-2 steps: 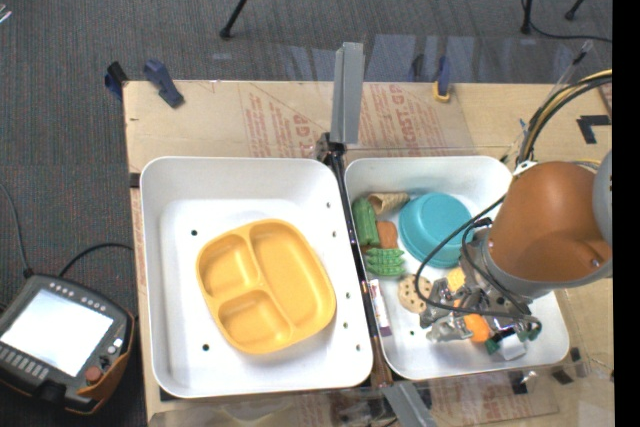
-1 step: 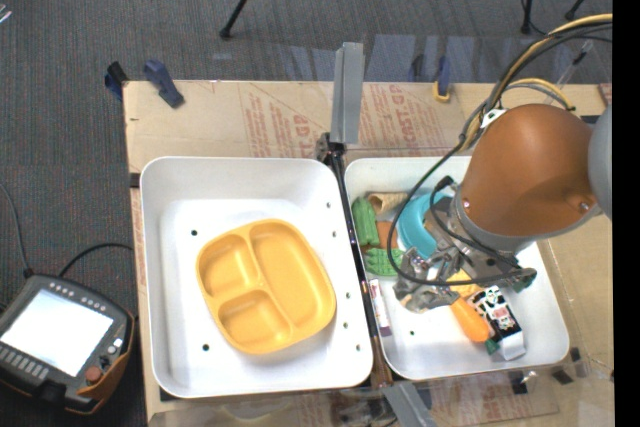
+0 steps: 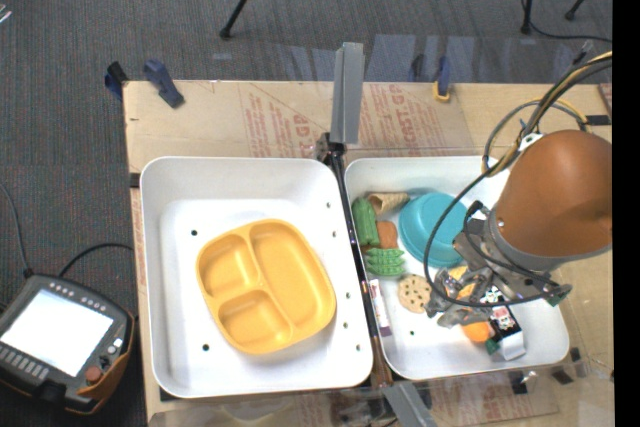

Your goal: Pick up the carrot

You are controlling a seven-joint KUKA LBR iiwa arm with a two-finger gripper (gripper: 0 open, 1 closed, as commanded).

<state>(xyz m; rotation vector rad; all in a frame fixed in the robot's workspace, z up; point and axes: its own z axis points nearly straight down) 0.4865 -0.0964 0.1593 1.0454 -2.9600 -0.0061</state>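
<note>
Tray (image 3: 265, 287) sits in your left bin (image 3: 160, 215). In the right bin (image 3: 400, 360), your carrot (image 3: 479, 332) lies near the front, touching the gripper (image 3: 462, 307), slightly to its right; grip state can't be told.

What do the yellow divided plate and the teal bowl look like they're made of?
Plate: probably moulded plastic, semi-matte; uniform yellow, rounded compartment ridges, soft sheen. Bowl: likely plastic too, smooth; even teal colour with a faint highlight, partly hidden by the arm, so less certain.
</note>
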